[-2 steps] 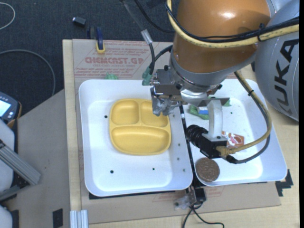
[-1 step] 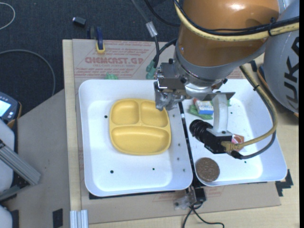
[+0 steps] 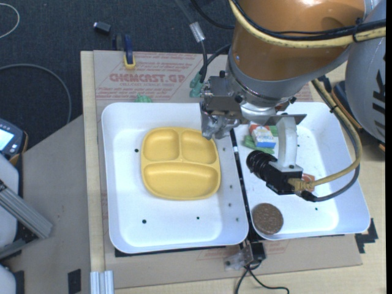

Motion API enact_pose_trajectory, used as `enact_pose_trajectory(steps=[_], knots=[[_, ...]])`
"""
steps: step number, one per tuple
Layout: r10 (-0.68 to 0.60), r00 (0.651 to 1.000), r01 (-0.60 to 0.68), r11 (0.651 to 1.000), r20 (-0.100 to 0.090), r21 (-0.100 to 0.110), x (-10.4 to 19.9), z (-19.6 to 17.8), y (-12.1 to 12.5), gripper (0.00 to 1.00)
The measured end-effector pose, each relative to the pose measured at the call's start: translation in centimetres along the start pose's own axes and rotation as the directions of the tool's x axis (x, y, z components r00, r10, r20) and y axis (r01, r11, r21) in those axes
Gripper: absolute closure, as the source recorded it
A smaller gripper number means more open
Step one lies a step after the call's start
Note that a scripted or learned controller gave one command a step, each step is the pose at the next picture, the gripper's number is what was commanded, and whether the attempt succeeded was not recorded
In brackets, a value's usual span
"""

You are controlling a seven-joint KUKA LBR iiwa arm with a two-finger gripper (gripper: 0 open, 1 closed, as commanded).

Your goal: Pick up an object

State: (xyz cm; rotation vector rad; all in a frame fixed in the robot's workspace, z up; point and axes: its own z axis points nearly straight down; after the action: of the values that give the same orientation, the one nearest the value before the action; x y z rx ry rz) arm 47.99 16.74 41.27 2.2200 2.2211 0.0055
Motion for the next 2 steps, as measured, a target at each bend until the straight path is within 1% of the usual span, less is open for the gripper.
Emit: enact_pose_trajectory(steps=[2], knots=[[-0.002,1.0,0.002,1.0,-0.001,-0.004,0.1,-2.0,0.1,1.0]])
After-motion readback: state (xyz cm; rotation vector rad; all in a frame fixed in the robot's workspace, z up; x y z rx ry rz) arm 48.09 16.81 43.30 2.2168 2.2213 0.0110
